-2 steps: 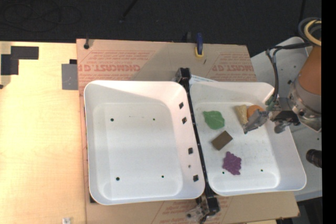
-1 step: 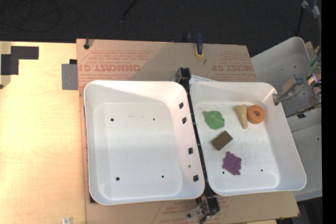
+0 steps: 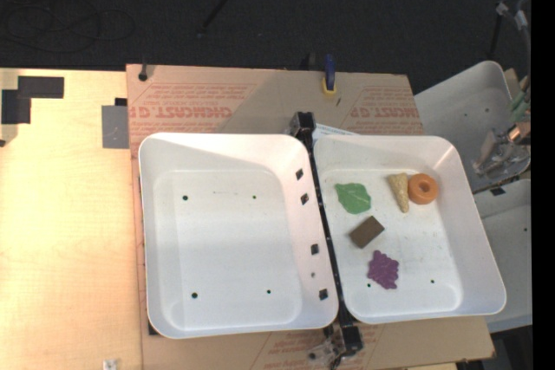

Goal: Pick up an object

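Note:
The right bin holds several small objects. A flat green piece lies near its left wall. To its right a cream cone-shaped piece touches an orange ring. Below the green piece lies a brown block, and a purple lump sits below that. My gripper hangs at the view's right edge, just outside the right bin's far right rim, well apart from every object. Nothing shows between its tips.
The left bin adjoins the right one along a black-clipped divider. Both bins rest on brown cardboard. A pale wooden benchtop lies to the left. A grey-white plate stands at the right.

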You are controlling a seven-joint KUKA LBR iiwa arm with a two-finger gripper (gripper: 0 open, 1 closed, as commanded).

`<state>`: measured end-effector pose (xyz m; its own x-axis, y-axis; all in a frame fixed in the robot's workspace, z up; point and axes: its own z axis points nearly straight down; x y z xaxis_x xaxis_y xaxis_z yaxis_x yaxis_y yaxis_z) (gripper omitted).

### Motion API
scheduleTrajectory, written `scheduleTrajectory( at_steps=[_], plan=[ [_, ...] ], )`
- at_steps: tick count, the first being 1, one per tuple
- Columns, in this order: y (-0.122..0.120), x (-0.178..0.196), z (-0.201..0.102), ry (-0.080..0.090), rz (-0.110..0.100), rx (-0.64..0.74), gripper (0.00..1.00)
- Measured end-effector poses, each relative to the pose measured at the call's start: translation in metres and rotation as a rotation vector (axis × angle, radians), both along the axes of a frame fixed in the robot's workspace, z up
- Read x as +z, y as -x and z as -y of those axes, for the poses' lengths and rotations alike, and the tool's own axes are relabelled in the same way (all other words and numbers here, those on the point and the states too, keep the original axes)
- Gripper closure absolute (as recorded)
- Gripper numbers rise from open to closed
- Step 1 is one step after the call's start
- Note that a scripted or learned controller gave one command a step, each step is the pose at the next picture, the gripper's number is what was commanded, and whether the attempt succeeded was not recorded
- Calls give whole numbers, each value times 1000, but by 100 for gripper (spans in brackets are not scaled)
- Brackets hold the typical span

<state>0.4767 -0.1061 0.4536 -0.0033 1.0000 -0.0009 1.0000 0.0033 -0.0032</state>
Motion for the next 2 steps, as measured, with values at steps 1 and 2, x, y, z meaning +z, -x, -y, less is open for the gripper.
scheduleTrajectory(
  at_steps=[1,2],
  plan=[
    [4,-250,-8,-5,-17,-3,100],
    [-1,-131,-49,-2,12,3,100]
  ],
)
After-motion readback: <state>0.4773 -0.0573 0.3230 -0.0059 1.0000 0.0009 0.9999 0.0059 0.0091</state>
